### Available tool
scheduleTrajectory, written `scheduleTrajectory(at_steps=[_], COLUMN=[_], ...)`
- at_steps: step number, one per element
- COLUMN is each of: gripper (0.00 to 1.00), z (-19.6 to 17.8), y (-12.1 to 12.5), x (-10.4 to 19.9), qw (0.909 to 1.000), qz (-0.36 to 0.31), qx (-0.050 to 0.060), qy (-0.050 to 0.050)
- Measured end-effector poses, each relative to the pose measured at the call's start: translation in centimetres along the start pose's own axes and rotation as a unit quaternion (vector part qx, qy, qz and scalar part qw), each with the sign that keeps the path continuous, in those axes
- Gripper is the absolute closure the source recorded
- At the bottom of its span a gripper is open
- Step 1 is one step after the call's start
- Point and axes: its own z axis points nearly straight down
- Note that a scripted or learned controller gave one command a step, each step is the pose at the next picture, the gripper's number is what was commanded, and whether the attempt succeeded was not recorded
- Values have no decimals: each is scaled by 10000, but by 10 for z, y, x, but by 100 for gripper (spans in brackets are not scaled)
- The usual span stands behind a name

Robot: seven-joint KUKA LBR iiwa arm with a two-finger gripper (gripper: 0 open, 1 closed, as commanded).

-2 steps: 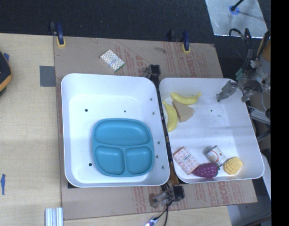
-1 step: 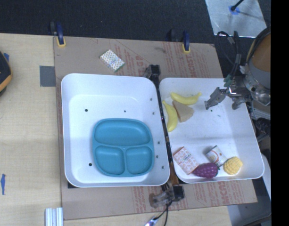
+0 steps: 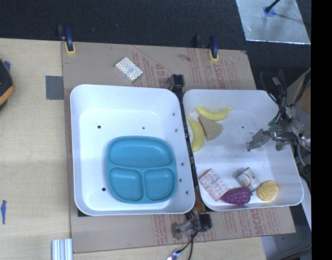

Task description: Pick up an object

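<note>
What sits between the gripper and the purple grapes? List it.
Nothing visible. The gripper hangs over bare bin floor in the right bin; the purple grapes lie toward the near edge, with a small silver packet just beside that line.

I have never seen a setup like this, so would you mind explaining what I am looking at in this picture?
A single camera fixed above a bench looks down at a slant on two shallow white bins. The left bin holds a blue divided plate. The right bin holds two bananas, a tan wedge, a small printed packet, a purple grape bunch, a yellow toy and a small silvery item. The grey machinery reaching in from the right is a robot arm; its gripper hangs over the right bin with nothing visibly between its fingers. Its job is to pick up an object.
</note>
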Motion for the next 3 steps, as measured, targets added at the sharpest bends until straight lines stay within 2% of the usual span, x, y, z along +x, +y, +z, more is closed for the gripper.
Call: scheduleTrajectory(at_steps=[1, 2, 3], gripper=[100, 100, 100], z=[-11, -24, -46], y=[0, 74, 38], x=[-1, 67, 119], qw=[10000, 10000, 10000], qz=[-15, -9, -10], qx=[4, -7, 1], qy=[-2, 6, 7])
